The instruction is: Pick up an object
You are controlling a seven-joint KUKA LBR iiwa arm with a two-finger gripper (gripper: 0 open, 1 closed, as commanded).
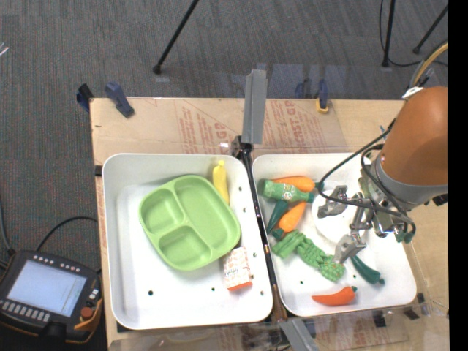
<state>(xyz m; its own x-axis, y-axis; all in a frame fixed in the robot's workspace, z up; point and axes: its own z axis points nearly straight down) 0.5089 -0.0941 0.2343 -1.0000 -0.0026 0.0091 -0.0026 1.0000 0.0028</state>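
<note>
Standing on grey carpet [88, 42], the plywood bench [175, 126] carries two white bins [121, 284]; tripod legs [179, 28] behind; the tool [344, 229] hangs spread open, gripping nothing.

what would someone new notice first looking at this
The big light-green divided tray lying in the left bin stands out most, with a yellow toy at its upper right edge and a small carton at its lower right. Next comes the orange-banded arm, whose gripper hangs over the right bin amid a jumble of toys: a green knotted rope, carrots and an orange pepper.
</note>
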